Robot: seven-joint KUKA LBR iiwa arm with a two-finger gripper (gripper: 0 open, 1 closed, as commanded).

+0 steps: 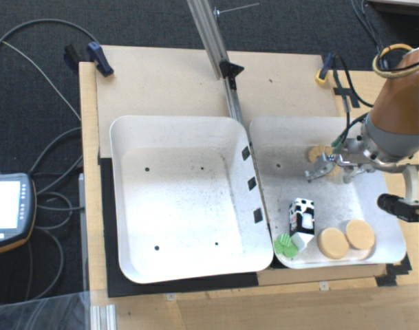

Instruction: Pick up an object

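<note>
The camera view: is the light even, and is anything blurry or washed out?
Camera view: light falls evenly, with soft shadows inside the left bin; the screen at the left edge is washed out white; the pincer looks slightly smeared, while the black-and-white box and two round discs look fairly sharp.

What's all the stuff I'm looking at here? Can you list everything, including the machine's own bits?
Bins: 2, white, side by side on the bench; left bin, right bin.
Round discs: 2, tan, near corner of the right bin.
Black-and-white block: 1, right bin, beside the discs.
Green item: 1, near edge of right bin.
Tan piece: 1, right bin, by the gripper.
Blue clamps: 2, bench's far corners.
Handheld screen: 1, orange-edged, far left.
Cables: several, grey, on the floor.
Metal pole: 1, silver, slanting over the bench.
Arm: 1, grey and orange, from the right.
Gripper: 1, over the right bin.
</note>
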